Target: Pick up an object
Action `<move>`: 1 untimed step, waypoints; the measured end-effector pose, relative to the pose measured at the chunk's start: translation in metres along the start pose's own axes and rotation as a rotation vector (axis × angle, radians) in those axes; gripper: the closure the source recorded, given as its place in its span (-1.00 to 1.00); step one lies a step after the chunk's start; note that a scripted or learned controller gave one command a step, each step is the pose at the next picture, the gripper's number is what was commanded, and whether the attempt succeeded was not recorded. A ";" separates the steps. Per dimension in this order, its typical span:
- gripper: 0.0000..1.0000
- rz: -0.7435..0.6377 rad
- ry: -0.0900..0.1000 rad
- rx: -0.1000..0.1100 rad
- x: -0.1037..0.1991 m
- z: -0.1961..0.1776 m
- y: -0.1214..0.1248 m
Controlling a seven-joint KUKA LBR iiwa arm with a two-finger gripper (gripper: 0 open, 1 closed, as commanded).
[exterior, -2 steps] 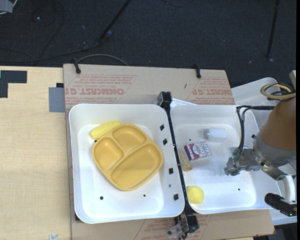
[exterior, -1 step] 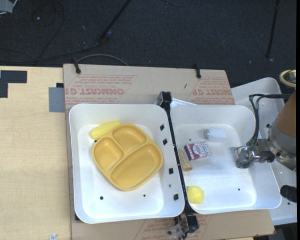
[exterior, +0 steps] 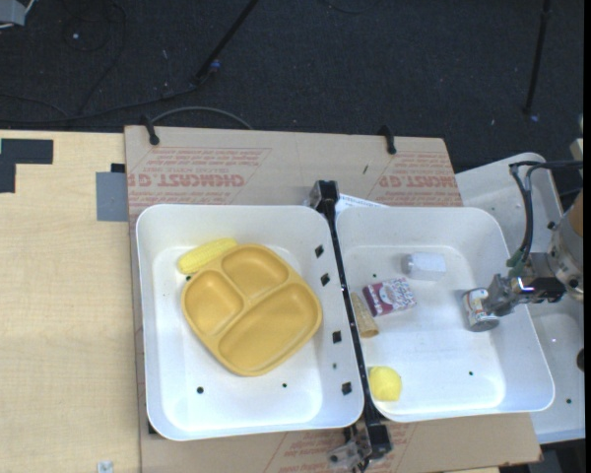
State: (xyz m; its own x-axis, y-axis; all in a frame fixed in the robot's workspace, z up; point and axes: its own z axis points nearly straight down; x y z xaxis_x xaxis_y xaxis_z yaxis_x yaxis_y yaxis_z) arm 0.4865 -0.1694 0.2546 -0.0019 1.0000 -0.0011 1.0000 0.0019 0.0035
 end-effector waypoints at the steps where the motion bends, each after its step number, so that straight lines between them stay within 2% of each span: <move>1: 1.00 -0.002 0.003 0.007 0.042 0.007 0.003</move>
State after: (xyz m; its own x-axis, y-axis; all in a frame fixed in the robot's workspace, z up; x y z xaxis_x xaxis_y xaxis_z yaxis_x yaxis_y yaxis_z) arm 0.4891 -0.1271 0.2479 -0.0039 1.0000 0.0020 1.0000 0.0039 -0.0035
